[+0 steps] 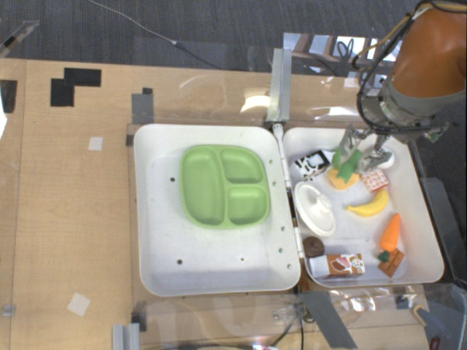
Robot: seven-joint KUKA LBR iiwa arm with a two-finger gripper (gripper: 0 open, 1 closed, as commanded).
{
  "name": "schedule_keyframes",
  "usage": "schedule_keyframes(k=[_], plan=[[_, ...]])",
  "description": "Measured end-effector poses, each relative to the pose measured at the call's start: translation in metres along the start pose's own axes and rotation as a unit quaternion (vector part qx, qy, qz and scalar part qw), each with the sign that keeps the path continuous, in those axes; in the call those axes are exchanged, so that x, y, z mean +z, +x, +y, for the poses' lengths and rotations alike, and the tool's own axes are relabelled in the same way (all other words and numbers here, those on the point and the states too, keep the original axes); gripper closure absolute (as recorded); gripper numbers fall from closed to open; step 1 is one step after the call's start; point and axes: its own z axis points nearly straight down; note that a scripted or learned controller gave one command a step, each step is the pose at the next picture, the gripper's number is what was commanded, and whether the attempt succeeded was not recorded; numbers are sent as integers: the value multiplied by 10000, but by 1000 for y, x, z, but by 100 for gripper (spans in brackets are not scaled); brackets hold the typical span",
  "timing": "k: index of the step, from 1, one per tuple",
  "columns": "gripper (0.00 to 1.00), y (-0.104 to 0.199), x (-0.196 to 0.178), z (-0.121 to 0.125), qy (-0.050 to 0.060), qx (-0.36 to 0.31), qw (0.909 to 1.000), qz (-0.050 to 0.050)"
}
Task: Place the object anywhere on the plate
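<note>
Your arm is over the far part of the right-hand shallow white bin (430, 261), and its end effector (363, 154) hangs low among the toys there, so you are at the picking step: nothing lies on the green three-compartment plastic plate (223, 186), which sits bare in the middle of the left white bin (153, 268). The end effector's metal parts sit just above a small green-and-yellow block-like toy (345, 170), with a pink checked square piece (374, 180) just to its right; whether that toy is pinched is unclear, and you cannot tell from here how the end effector is set, spread or pressed together. The task names no particular object, but this green-and-yellow toy looks the likeliest candidate, being right under the tool. Around it lie a black-and-white patterned toy (312, 164) to the left, a white cup-like dish (317, 208) nearer, a yellow plastic banana (368, 206), an orange toy carrot (391, 233), and a small printed carton (344, 265) at the near edge. Next you would need a firm grip, a lift clear of the divider between the bins, then a carry leftward over the plate before release. Watch the crowding: neighbours may be nudged or dragged.
</note>
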Motion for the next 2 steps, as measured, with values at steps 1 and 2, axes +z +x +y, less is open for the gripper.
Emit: schedule_keyframes(k=[1,2], plan=[[100,-58,20,104,-25,-285,9996,2],[100,-145,19,154,-14,-781,9969,-15]])
